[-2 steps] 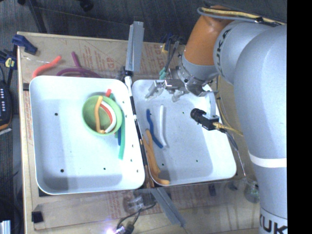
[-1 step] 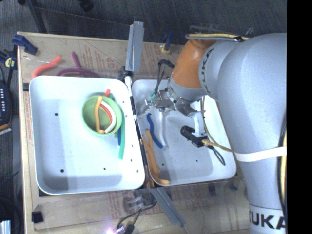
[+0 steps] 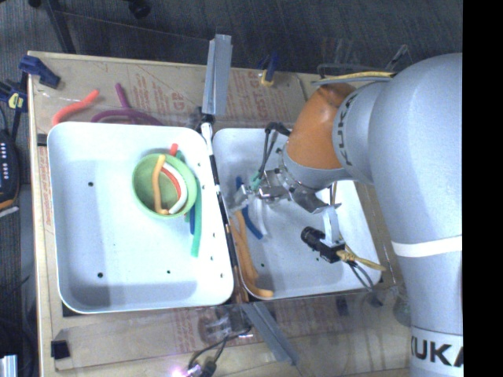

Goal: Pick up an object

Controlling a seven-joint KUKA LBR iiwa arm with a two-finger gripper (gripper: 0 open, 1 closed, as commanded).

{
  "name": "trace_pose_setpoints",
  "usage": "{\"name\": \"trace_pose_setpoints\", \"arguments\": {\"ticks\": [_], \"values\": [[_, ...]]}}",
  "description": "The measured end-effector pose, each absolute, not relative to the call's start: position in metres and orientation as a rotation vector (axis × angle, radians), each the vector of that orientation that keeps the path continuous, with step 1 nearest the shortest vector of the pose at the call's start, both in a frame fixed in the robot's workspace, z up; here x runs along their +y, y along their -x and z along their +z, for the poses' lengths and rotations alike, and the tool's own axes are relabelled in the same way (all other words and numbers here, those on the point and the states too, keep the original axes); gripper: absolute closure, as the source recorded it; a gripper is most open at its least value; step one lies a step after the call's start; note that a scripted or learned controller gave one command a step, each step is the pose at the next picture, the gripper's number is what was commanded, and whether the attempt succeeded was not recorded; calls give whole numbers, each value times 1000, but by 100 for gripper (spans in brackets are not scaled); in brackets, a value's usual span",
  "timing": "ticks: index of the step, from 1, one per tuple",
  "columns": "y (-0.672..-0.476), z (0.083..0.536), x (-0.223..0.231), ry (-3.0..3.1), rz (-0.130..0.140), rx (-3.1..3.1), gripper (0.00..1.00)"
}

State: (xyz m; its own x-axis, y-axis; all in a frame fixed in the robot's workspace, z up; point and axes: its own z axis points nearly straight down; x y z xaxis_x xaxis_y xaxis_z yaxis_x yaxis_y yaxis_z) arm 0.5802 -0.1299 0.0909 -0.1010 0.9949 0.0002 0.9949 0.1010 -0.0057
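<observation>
Grey and orange, the arm (image 3: pixel 369 132) reaches over the right bin (image 3: pixel 357 285), its gripper (image 3: pixel 250 191) low near that bin's left wall, just above a blue strip (image 3: pixel 253 223). Whether it is open or closed cannot be told. An orange strip (image 3: pixel 245 261) lies along the wall. A green bowl (image 3: pixel 161 185) sits in the left bin (image 3: pixel 94 242).

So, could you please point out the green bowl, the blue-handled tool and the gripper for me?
green bowl (image 3: pixel 147 181): camera view, on its inner green wall, left side.
blue-handled tool (image 3: pixel 254 225): camera view, on the blue handle, right bin.
gripper (image 3: pixel 245 196): camera view, at the fingertips above the right bin.
</observation>
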Motion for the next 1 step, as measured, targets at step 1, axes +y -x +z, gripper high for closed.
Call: {"name": "trace_pose_setpoints", "arguments": {"ticks": [1], "values": [[-582,103,-130,2099,9,-2337,100]]}}
